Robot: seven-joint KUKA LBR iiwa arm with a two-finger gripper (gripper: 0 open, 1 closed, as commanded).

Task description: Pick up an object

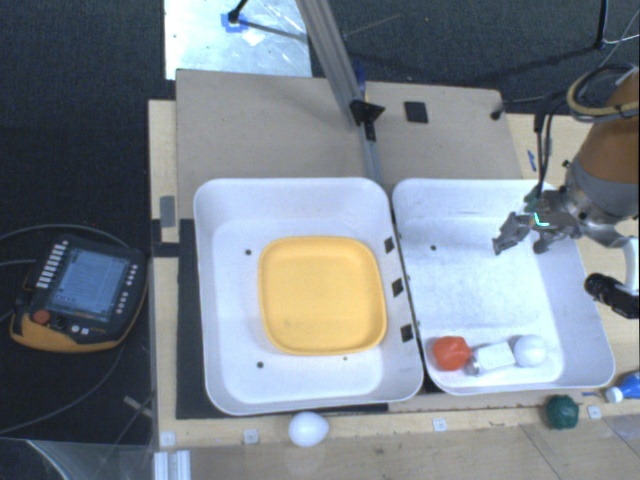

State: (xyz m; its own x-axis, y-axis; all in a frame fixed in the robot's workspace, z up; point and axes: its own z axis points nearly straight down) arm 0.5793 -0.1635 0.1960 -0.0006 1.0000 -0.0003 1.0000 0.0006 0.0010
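Note:
A yellow square plate (323,294) lies in the left bin (225,268). In the right bin (470,268), along its near wall, sit a small red-orange object (449,352), a white block-like piece (491,357) and a white ball (530,349), close together in a row. My gripper (522,233) hangs over the right side of the right bin, well behind those three objects. Its fingers are spread apart and nothing sits between them.
A white egg-shaped object (308,429) and a dark green ball (561,411) lie on the bench outside the bins' near edge. A teach pendant (75,290) rests at far left. A metal pole (335,43) slants up behind the bins.

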